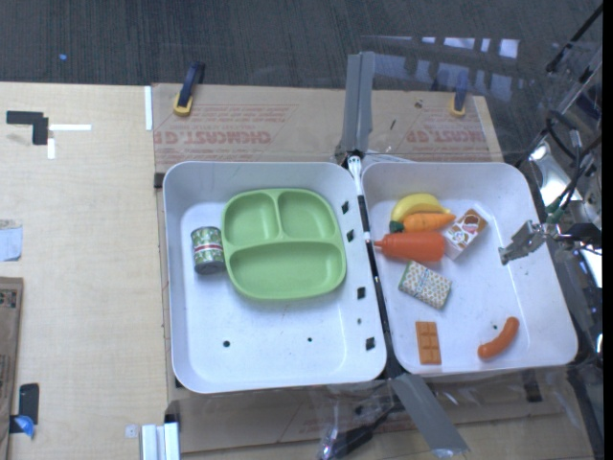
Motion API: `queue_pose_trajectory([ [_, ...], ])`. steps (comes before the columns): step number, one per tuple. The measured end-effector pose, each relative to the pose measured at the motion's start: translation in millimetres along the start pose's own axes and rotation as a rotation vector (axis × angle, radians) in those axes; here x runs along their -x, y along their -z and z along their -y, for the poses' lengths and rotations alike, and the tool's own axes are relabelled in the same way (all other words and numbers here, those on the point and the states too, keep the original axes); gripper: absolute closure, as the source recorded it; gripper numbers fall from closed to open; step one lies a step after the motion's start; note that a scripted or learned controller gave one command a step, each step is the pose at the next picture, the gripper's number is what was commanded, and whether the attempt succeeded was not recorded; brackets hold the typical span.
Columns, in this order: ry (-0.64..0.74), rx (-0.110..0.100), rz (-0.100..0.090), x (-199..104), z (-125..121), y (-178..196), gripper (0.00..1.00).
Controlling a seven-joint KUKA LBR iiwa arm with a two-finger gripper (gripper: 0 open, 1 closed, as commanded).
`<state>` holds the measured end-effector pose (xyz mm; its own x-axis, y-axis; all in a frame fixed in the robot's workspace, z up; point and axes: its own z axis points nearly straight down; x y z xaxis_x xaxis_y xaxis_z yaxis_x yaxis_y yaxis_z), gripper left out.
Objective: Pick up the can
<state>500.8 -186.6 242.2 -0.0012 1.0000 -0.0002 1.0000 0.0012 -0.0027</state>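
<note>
Bench, overhead slanted view. Left bin point(182, 286): white, shallow, holding two items. Item one, a green divided plate point(284, 244) with three compartments, lying flat in the upper middle of this bin. Item two, the can point(207, 250), small, with a green patterned label and silver top, standing upright just beside the plate's left edge, between the plate and the bin's left wall; nothing lies over it or leans on it, and the bin floor below it is bare white. Right bin point(551, 295): white, shallow, sharing a middle divider with the left bin, well apart from the can. Contents: a banana point(420, 204) near the top; a small orange carrot point(428, 222) touching the banana's lower side; a larger red-orange carrot point(412, 247) just below that, its tip pointing toward the divider; a small red-and-white carton point(465, 232) to the right of the carrots; a speckled sponge block point(425, 285) below the larger carrot; an orange wafer point(428, 342) near the bin's lower edge; a sausage point(498, 337) to the right of the wafer. Gripper point(517, 244): grey metal, over the right bin's right side, far across the plate from the can, nothing seen between its fingers; whether they are apart or together cannot be told at this size. Surround: brown cardboard point(249, 123) under the bins' far edge, a yellow-and-blue clamp point(189, 89) on it.
</note>
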Motion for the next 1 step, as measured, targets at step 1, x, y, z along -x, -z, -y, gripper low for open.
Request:
queue_pose_trajectory([
  [1, 0.203, 0.0, 0.0, -38.9, -37.0, -64.5, 0.0],
])
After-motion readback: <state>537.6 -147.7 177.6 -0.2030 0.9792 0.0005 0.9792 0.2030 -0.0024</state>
